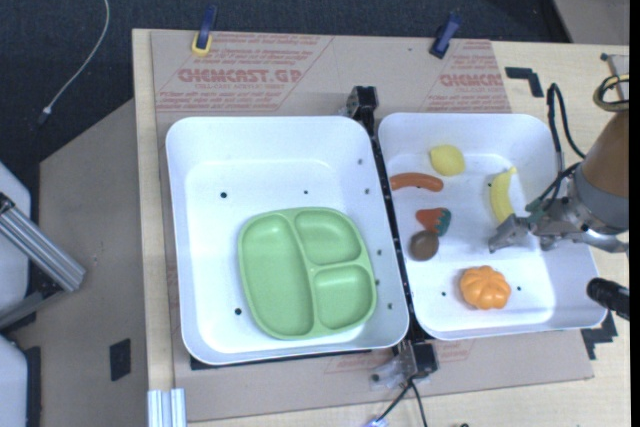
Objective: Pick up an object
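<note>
Dark carpet surrounds our worktop [300,65] and its two bins. Our gripper [507,235] hangs low in the right bin [470,125], beside the banana [501,195]; whether the jaws are parted we cannot tell. It looks light, stiff, slick plastic: we'd pinch across its middle.

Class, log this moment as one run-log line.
claw: right bin, near banana | holds: nothing seen | pumpkin: untouched | green tray: left bin
</note>
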